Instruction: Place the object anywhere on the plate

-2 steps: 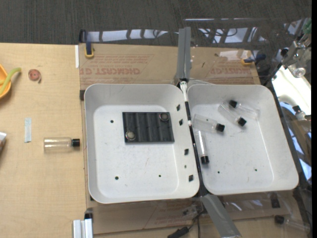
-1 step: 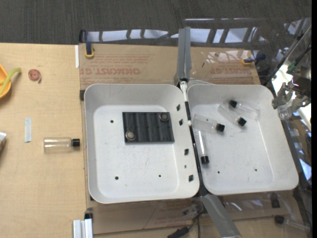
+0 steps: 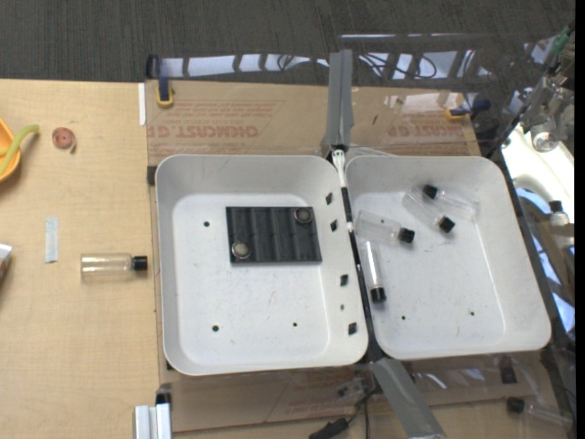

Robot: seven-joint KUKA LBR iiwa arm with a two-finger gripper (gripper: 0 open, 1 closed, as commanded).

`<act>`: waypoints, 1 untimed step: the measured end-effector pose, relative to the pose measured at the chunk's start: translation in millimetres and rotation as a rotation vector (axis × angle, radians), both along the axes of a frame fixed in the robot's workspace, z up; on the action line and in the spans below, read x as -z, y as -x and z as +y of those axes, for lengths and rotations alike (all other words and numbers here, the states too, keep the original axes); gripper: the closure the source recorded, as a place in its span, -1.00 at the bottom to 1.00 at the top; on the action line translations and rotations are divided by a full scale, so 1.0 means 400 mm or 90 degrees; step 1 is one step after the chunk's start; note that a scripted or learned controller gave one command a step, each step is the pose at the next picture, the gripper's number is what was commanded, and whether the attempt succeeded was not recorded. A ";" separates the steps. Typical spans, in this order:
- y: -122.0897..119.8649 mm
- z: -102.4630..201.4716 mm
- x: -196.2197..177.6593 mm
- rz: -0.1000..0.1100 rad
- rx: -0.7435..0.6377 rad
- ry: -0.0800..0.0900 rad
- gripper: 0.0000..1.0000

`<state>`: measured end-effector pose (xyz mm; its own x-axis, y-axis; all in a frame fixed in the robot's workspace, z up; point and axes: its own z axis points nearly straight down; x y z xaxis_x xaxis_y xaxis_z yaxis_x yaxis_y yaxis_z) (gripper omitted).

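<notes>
Whether the gripper is open, or has hold of anything, cannot be told.

The plate [image 3: 274,234], black and ribbed, lies flat in the left bin [image 3: 183,337], toward its far side. Two small round pieces sit on the plate, one at its far right corner [image 3: 303,215] and one at its near left corner [image 3: 240,250].

Right of the plate, past the wall where the two bins meet, four clear vials with black caps lie loose in the right bin [image 3: 512,327]. The nearest vial [image 3: 373,268] lies lengthwise just beside that wall, cap toward the viewer. A second vial [image 3: 384,230] lies right of it, cap pointing away from the plate. Two more vials lie farther right, close together, one [image 3: 419,193] beyond the other [image 3: 439,218]. None touches the plate; the bin walls stand between them and it.

Well left of the plate, outside the bins, a fifth vial [image 3: 110,263] lies on the wooden bench [image 3: 82,355]. Beyond it are a grey strip [image 3: 51,240], a small red disc [image 3: 62,137] and an orange thing [image 3: 5,158] at the picture's edge.

Printed cardboard [image 3: 238,122] lies under the bins. Dark carpet [image 3: 228,16] fills the far side.
</notes>
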<state>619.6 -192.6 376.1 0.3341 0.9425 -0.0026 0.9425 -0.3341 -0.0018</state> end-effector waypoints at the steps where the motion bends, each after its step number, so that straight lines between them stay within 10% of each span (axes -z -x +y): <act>1: 0.326 0.015 0.358 0.001 -0.016 -0.001 1.00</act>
<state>489.2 -186.8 233.1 0.3102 0.9507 -0.0011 0.9507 -0.3102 -0.0045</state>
